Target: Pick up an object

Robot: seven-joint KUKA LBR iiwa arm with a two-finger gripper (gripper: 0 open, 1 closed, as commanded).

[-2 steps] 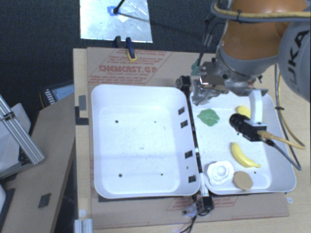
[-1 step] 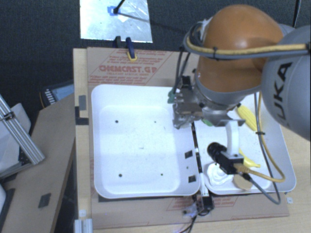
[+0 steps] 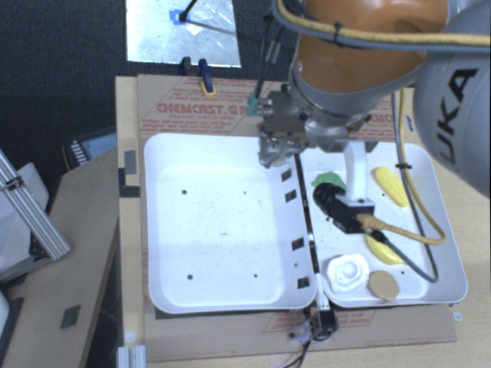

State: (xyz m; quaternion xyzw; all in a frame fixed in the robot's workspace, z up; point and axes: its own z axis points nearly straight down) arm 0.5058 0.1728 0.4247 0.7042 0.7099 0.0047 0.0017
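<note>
**Gripper (image 3: 278,153) over the divider, pickable stuff all in the right bin**

Gripper hangs right above the top end of the strip where the two bins meet. The wrist blocks the view, so I honestly can't tell if it's open or closed, and I see nothing held in it.

Everything worth grabbing is in the right bin (image 3: 439,205):
- green piece (image 3: 331,179), the nearest one, just right of the divider
- yellow corn cob (image 3: 391,186) further right
- second yellow piece (image 3: 383,250) lower down
- white egg-looking thing (image 3: 347,273) with a tan disc (image 3: 383,284) just beside it, near the front wall

My take: go for the corn cob. It lies in the open, well away from the walls. The green piece is closest, but it hugs the divider, so a jaw could clip the rim. Either way, shift right, line up across the narrow side, then come straight down.

The left bin (image 3: 215,221) shows only white floor and a few dark dots. Both bins sit on a cardboard sheet (image 3: 192,107) with red print, held by a clamp (image 3: 205,73) at the back. There's a shiny foil panel (image 3: 165,29) behind and an aluminium rail (image 3: 31,217) off to the left.
</note>
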